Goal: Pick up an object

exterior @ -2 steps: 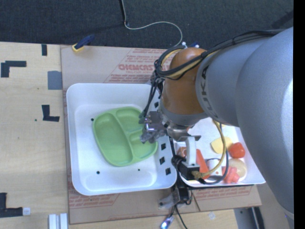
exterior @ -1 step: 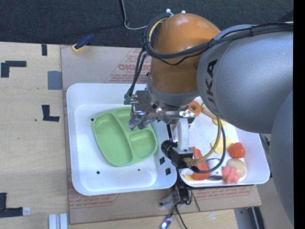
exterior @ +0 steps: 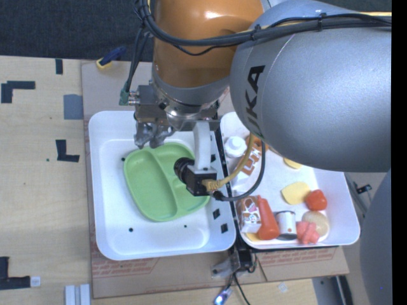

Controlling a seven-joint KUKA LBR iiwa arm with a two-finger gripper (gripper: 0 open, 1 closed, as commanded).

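In the left bin [exterior: 108, 234], a green divided plate [exterior: 156, 183] lay tilted toward the back right corner, its far rim just under the gripper [exterior: 149, 135]. The gripper hung over the plate's back edge, near the bin's rear wall; whether it touched the rim could not be told. In the right bin [exterior: 346, 230], small items crowded the front edge: a red tomato [exterior: 316, 199], a yellow piece [exterior: 294, 192] and a white bottle [exterior: 235, 146] near the back left corner.

Tan bench [exterior: 44, 202] with black marks. Bearing two shallow white bins side by side near its front edge: left bin [exterior: 105, 189], right bin [exterior: 346, 224].
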